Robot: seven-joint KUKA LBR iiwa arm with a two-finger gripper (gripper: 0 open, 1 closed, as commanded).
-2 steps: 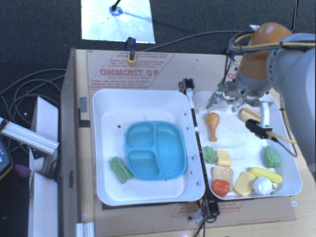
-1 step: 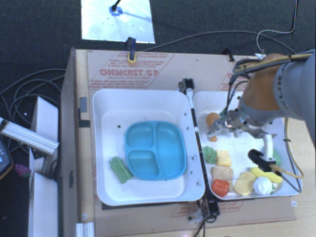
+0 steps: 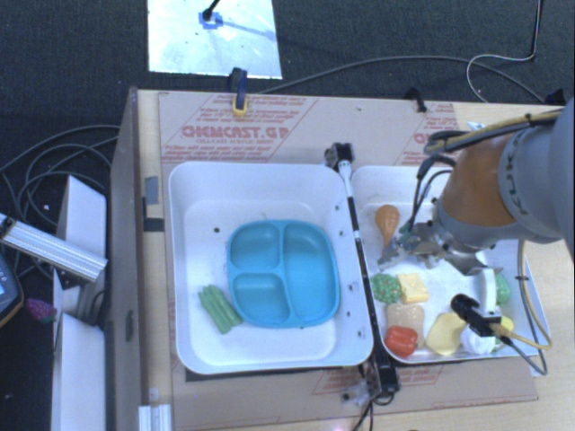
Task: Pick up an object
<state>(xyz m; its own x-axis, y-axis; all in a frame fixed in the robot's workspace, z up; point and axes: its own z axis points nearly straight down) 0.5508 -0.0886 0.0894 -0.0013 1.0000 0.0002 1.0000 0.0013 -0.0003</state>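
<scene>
The gripper (image 3: 404,243) hangs low in the right bin (image 3: 377,180), near its left wall. How far it is open cannot be told, and nothing shows held in it. The nearest candidate, an orange pear-shaped toy (image 3: 387,221), lies just beside the gripper on its far-left side, long axis running roughly front to back. A green piece (image 3: 386,287) and a yellow block (image 3: 413,287) sit just toward the near edge. The bin floor is smooth white; objects crowd its near half. The left bin (image 3: 202,191) holds a blue divided plate (image 3: 282,272) and a green vegetable (image 3: 218,308), on a bench (image 3: 269,128).
</scene>
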